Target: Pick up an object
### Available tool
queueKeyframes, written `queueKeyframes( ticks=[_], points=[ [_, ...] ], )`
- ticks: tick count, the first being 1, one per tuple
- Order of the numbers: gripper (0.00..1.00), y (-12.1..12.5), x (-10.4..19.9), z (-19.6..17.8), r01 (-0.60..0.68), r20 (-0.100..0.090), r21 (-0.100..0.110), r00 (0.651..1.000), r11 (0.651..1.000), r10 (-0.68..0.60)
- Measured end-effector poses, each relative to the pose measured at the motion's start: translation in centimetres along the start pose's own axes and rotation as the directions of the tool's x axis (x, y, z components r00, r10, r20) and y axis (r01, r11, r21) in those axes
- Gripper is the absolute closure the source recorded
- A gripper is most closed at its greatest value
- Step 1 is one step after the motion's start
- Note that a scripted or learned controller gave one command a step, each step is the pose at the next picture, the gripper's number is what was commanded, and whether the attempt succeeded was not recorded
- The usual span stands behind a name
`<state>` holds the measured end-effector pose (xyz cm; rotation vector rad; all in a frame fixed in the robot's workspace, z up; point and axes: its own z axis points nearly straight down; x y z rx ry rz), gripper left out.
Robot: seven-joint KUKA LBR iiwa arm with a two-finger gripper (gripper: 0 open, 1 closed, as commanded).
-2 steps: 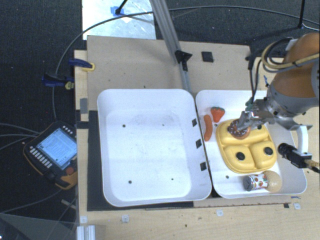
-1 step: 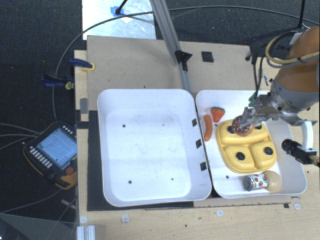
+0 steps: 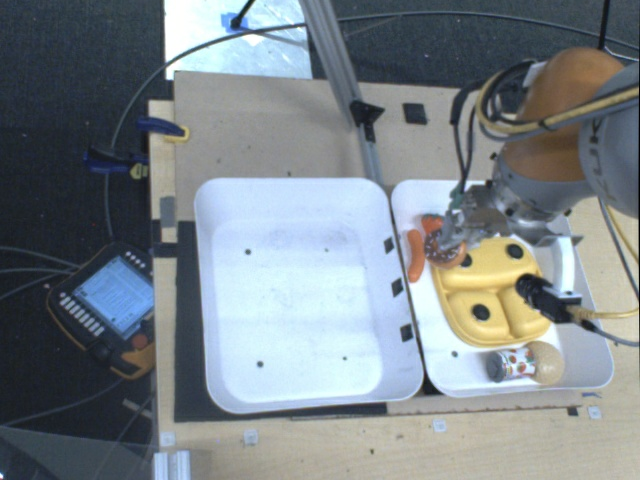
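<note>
My gripper (image 3: 446, 236) is low in the right bin (image 3: 600, 363), near its back left corner. Right under it lies a small red and white object (image 3: 447, 256), partly hidden by the gripper. An orange carrot-shaped piece (image 3: 413, 253) lies just left of it along the bin wall. A large yellow moulded object (image 3: 490, 290) with dark spots sits in the middle of the bin. Near the front edge a small red and white can (image 3: 510, 365) lies beside a beige ball (image 3: 547, 363).
The left bin (image 3: 225, 368) stands beside the right one, with a shared rim between them. A black cable connector (image 3: 545, 300) rests on the yellow object. A metal pole (image 3: 335, 48) slants over the back of the bench. A teach pendant (image 3: 105, 303) lies off the bench's left.
</note>
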<state>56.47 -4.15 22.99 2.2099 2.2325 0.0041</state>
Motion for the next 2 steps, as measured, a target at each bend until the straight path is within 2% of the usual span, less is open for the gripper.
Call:
queueKeyframes(
  ticks=[1,2],
  points=[
    [1.00,0.3,5.0,-0.7,0.001,-0.001,0.000,1.000,1.000,-0.001],
    [1.00,1.9,11.0,-0.3,0.001,-0.001,-0.001,1.000,1.000,-0.001]
  ],
)
